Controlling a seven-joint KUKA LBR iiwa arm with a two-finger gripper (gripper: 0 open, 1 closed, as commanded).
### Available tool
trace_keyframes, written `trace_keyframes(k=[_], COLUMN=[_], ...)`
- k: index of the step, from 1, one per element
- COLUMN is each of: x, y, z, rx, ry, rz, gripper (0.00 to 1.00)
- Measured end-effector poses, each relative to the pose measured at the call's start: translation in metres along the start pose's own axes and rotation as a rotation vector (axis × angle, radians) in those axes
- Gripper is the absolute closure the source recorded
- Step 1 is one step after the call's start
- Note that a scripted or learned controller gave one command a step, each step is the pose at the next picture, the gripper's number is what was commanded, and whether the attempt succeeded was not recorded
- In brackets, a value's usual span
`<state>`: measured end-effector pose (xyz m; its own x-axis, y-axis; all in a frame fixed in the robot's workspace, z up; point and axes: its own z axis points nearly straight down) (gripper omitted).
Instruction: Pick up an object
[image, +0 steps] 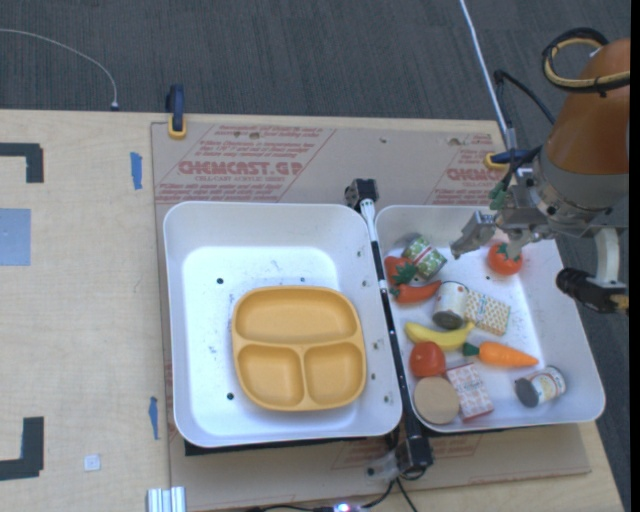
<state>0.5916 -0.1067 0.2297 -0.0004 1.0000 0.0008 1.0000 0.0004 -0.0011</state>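
The right bin (585, 372) holds several toy foods. Among them are a small orange-red tomato (506, 262), a green-labelled packet (425, 258), a red pepper (412, 287), a banana (440, 335), a carrot (508, 354) and a patterned cracker (488, 313). My gripper (490, 248) hangs over the bin's far end, open, with its fingers spread. One finger (467, 241) points left toward the packet. The small tomato lies just below the other finger, and no finger is closed on it.
The left bin (190, 300) bears a yellow three-part plate (298, 345). At the near end of the right bin lie a red ball-like tomato (427, 358), a tan disc (435, 400), a pink box (469, 390) and a small can (541, 387). A black clip (361, 190) sits between the bins.
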Motion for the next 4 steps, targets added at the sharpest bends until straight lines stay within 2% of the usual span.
trace_keyframes(k=[1, 2, 3, 4], x=[0.012, 0.002, 0.004, -0.001], y=[-0.021, -0.046, -0.053, -0.052], z=[0.115, 0.123, 0.124, 0.113], rx=[-0.002, -0.022, -0.039, -0.048], ry=[-0.001, -0.007, -0.012, -0.022], rz=[0.0, 0.001, -0.001, 0.004], gripper=[0.0, 0.0, 0.0, 1.0])
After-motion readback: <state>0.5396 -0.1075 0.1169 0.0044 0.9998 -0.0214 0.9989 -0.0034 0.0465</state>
